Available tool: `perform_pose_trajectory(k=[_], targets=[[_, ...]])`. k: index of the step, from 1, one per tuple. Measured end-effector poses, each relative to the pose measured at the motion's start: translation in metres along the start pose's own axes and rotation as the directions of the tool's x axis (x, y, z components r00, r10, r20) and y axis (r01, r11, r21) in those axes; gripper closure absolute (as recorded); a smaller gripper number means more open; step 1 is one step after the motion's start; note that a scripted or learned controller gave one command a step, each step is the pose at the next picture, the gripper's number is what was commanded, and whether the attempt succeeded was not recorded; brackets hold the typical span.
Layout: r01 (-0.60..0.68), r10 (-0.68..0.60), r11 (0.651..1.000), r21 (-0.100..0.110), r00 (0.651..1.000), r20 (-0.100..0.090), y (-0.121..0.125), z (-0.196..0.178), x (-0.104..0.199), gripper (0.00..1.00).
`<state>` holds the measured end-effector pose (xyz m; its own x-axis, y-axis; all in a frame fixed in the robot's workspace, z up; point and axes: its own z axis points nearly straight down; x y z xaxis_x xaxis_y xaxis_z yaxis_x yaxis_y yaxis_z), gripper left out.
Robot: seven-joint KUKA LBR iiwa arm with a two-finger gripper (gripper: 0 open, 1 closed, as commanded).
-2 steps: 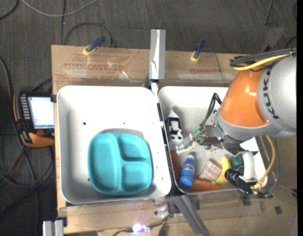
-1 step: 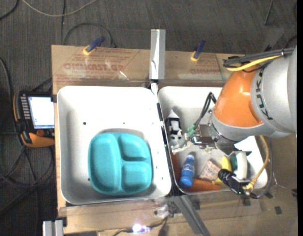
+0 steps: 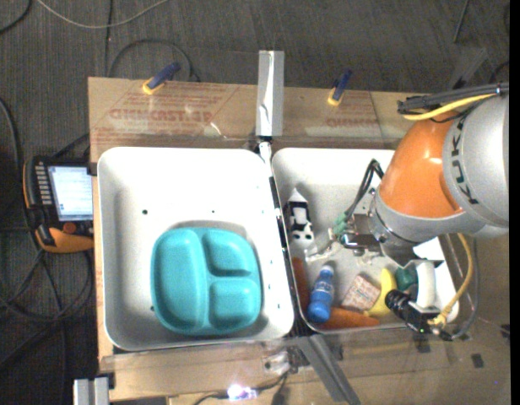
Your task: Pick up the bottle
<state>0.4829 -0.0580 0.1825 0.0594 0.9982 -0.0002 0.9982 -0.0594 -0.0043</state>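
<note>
The bottle [image 3: 322, 291] is blue with a pale cap and lies on its side near the front left corner of the right bin [image 3: 327, 171]. My gripper [image 3: 329, 236] hangs just above and behind the bottle's cap end, low over the bin floor, under the grey wrist and orange band [image 3: 416, 184]. Nothing is visibly held in it. The arm's body hides the middle and right of this bin.
Around the bottle lie an orange carrot-like piece [image 3: 354, 317], a small printed packet [image 3: 360, 292], a black-and-white item [image 3: 298, 218] and yellow, green and white objects [image 3: 408, 278]. The left bin [image 3: 116, 184] holds a teal divided plate [image 3: 208, 278]. A handheld pendant [image 3: 62, 201] lies at the far left.
</note>
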Motion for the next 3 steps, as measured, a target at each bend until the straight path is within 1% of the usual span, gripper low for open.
perform_pose_trajectory(k=[1, 2, 3], targets=[[-0.222, 0.222, 0.975, -0.019, 0.975, -0.003, 0.008, 0.082, -0.035, 0.0], [-0.221, 0.221, 0.975, -0.019, 0.975, 0.0, 0.008, 0.074, -0.036, 1.0], [0.114, -0.114, 0.993, -0.002, 0.993, 0.002, 0.0, -0.046, 0.054, 1.0]])
